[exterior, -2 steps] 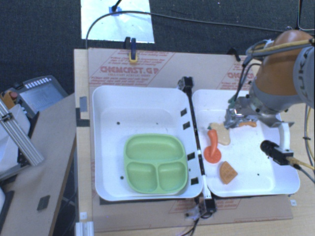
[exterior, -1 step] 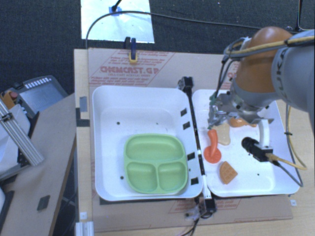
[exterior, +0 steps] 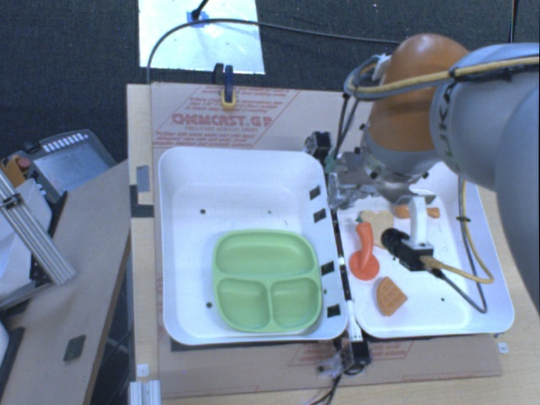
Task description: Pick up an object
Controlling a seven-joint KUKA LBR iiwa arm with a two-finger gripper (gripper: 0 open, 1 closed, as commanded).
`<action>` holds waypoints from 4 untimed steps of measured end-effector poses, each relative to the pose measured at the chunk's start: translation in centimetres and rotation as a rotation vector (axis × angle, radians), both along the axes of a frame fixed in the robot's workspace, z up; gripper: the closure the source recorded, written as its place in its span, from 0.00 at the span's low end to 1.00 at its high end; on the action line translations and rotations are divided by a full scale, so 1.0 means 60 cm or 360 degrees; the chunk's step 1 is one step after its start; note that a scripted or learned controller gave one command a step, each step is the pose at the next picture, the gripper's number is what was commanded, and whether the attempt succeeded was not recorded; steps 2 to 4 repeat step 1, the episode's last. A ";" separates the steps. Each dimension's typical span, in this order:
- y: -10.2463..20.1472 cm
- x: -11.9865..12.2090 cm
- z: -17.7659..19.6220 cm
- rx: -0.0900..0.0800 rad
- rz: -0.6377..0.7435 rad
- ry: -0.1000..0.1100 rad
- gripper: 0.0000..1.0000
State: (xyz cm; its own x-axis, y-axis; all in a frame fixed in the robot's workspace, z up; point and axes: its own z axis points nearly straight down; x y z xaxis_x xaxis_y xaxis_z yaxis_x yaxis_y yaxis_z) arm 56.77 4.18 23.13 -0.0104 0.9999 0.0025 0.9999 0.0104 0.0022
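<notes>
In the right bin [exterior: 472, 306] lie an orange-red plunger-shaped toy [exterior: 364, 250], a tan waffle-like piece [exterior: 390, 296], a pale beige piece [exterior: 379, 220] and a small orange piece [exterior: 433, 213]. My gripper [exterior: 348, 189] hangs low over the bin's back left part, near the divider between the bins and just behind the orange-red toy. The wrist hides what lies directly beneath it. I see nothing held.
The left bin [exterior: 194, 184] holds a green divided plate [exterior: 268, 279] at its front right. Cardboard [exterior: 211, 121] lies under both bins. A yellow cable [exterior: 468, 272] loops over the right bin's floor. A grey device [exterior: 72, 163] sits off the bench at left.
</notes>
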 end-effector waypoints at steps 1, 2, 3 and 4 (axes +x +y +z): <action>0.103 0.009 -0.004 0.0000 0.0001 0.0000 1.00; 0.103 0.009 -0.004 0.0000 0.0001 0.0000 1.00; 0.103 0.009 -0.004 0.0000 0.0001 0.0000 1.00; 0.103 0.009 -0.004 0.0000 0.0001 0.0000 1.00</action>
